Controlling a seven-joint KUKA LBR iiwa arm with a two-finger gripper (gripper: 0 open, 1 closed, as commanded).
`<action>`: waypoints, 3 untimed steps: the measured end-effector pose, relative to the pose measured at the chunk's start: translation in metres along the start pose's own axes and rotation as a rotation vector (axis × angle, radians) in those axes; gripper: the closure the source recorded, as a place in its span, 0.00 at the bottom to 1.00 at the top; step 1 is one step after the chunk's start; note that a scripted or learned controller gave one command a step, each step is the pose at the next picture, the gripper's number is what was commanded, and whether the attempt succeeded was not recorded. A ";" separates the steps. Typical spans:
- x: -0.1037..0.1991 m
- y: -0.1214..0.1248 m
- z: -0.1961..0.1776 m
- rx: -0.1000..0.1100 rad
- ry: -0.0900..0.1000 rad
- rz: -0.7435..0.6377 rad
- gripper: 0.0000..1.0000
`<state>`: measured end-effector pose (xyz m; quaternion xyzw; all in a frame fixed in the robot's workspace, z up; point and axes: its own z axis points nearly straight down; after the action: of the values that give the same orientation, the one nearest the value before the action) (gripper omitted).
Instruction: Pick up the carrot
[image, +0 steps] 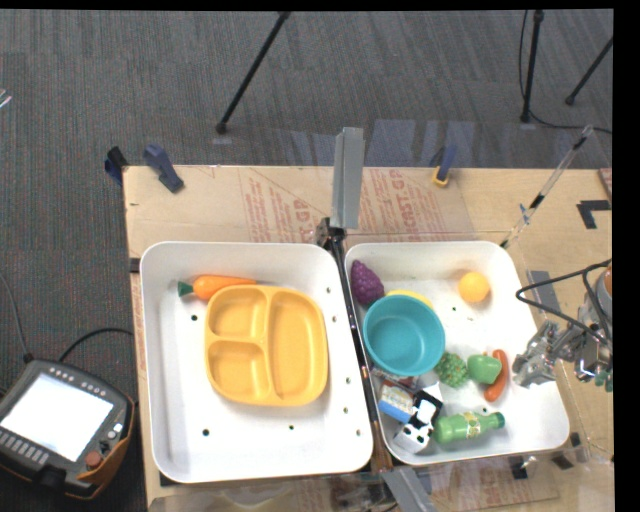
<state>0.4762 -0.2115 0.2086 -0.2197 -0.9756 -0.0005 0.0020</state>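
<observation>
Lowest in the frame, at the bottom left, a teach pendant (62, 425) with a pale screen lies on the dark carpet beside the bench.

Just above it, the left bin (170, 450) takes up the lower middle of the picture, and a yellow divided plate (267, 344) rests inside it. Along the plate's upper left edge lies the carrot (218, 286), orange with its green top pointing left, touching or nearly touching the plate's rim and close to the bin's far wall.

To the right, the right bin (535, 420) is crowded. At its near edge a green bottle (467, 427) lies on its side, with a black-and-white toy (420, 420) and a blue-and-red item (396, 404) to its left. Behind those sit a broccoli piece (452, 369), a green pepper (484, 368) and a small red-orange piece (497, 375). A teal bowl (403, 335) stands further back, a purple fruit (366, 283) is near the upper left corner, and an orange ball (474, 288) is toward the upper right.

At the right edge of the frame, the gripper (540, 362) hangs over the right bin's rim, well apart from the carrot; whether its fingers are spread or closed cannot be told.

Beyond the bins, cardboard (250, 200) covers the bench top, and tripod legs (250, 70) cross the carpet at the top.
</observation>
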 end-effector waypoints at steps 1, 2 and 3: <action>-0.002 0.004 -0.003 -0.001 -0.004 -0.124 1.00; -0.001 0.003 -0.015 -0.001 -0.007 -0.211 1.00; -0.001 0.002 -0.026 0.000 -0.008 -0.507 1.00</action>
<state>0.4782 -0.2105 0.2343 0.0320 -0.9995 -0.0002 -0.0021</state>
